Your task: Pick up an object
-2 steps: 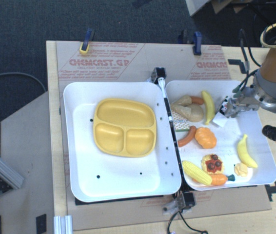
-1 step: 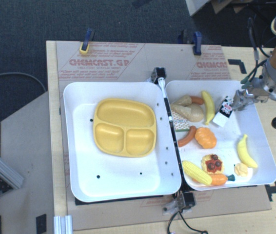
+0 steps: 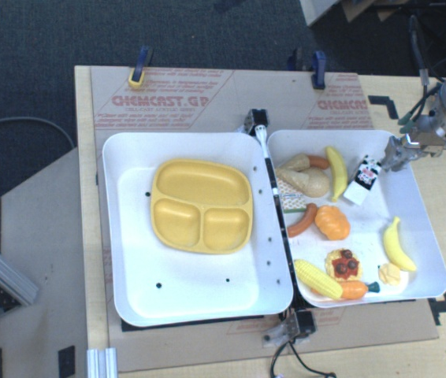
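Arm's at the right bin [image 3: 424, 211], end effector [image 3: 397, 154] over its top right corner near a small white carton [image 3: 362, 179]; can't tell its grip state. Looks like the approach step, next it needs to drop squarely onto the carton

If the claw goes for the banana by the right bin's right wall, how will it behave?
The banana looks like smooth moulded plastic, so probably stiff, light and somewhat slippery. Its curved, rounded body may pivot or roll if pinched off-centre. It lies close to the right bin wall, perhaps crowding one finger.
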You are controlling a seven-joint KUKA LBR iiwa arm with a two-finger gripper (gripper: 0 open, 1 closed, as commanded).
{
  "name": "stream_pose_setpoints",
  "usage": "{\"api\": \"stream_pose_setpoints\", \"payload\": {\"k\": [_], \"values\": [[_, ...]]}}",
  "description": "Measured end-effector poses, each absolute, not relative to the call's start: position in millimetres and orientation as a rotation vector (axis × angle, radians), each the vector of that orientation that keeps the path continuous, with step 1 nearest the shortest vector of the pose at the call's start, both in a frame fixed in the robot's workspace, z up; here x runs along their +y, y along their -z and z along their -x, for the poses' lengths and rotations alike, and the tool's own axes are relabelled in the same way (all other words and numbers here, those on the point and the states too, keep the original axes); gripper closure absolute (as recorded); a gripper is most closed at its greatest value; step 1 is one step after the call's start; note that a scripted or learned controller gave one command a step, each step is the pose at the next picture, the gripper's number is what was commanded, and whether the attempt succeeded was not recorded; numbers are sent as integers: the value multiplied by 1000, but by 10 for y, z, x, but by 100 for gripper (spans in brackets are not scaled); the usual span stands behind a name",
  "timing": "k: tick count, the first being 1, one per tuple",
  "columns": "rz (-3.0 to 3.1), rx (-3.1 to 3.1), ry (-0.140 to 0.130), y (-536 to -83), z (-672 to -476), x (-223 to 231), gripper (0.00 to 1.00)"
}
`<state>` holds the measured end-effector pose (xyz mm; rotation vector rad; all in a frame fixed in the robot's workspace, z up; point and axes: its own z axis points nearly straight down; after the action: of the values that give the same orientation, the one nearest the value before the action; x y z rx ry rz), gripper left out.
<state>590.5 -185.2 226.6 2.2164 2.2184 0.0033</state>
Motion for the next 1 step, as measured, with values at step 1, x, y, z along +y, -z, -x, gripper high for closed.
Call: {"api": "stream_pose_setpoints", "payload": {"k": [1], "values": [[-2221,2227,2,-2188,-5747,-1304,100]]}}
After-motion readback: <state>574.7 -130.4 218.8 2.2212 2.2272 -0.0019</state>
